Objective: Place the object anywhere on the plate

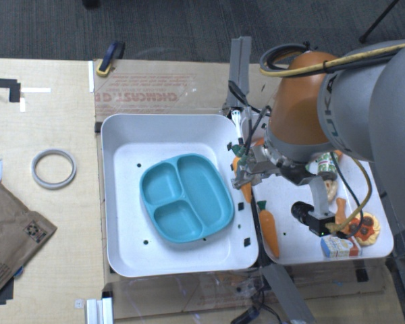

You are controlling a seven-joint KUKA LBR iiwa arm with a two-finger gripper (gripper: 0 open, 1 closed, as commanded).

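Seemingly, pincer (243, 175) at the bins' shared edge beside a carrot (268, 233), its spread unreadable.

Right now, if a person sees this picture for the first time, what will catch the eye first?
First comes the bright blue plate with three compartments, lying in the left white bin. Next, the big grey arm with its orange band reaches in from the right and hangs over the right bin. There an orange carrot lies near the left wall, and small colourful items crowd the far right corner.
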